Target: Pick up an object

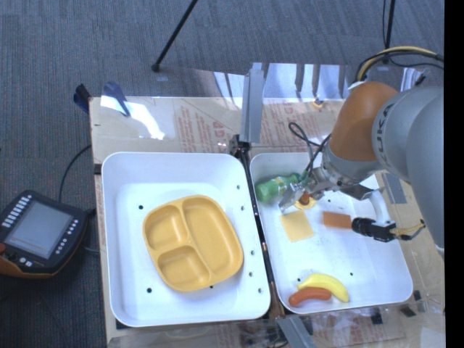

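My gripper [299,196] is low in the right bin [377,267], at its far left part. It sits just right of a green toy [271,188] and just above a flat yellow slice [297,225]. A small orange-red bit [306,202] shows right under the gripper; I cannot tell whether it is held. An orange block [336,220] lies to the gripper's right. A yellow banana [326,284] and a red sausage [310,296] lie at the bin's near edge.
The left bin [123,281] holds a yellow divided plate [192,241]. A metal post [251,111] stands behind the gap between the bins. A handheld control pad [36,230] lies on the floor at the left.
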You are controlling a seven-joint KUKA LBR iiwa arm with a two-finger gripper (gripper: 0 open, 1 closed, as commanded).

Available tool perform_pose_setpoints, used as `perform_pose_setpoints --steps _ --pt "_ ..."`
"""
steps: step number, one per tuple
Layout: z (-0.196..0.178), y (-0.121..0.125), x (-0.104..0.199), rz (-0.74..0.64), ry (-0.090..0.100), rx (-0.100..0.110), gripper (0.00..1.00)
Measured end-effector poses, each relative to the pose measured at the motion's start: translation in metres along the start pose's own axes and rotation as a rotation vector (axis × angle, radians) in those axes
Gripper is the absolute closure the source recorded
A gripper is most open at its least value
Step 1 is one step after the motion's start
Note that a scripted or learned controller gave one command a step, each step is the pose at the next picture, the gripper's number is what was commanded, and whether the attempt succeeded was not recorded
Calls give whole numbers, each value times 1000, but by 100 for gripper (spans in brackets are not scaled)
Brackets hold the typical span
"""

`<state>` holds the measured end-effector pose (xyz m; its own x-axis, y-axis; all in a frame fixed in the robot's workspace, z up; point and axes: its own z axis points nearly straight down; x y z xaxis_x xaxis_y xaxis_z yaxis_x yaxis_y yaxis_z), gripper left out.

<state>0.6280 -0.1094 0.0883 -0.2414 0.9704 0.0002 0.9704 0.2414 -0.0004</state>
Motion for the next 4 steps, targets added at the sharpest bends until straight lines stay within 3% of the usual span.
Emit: perform_pose_setpoints --steps 1,2,3,4 --pt "-11 1 -1 3 0 -2 100" --pt "-10 0 -1 4 1 -1 0" --pt "1 19 12 16 1 2 0" --pt "-11 21 12 16 1 -3 100"
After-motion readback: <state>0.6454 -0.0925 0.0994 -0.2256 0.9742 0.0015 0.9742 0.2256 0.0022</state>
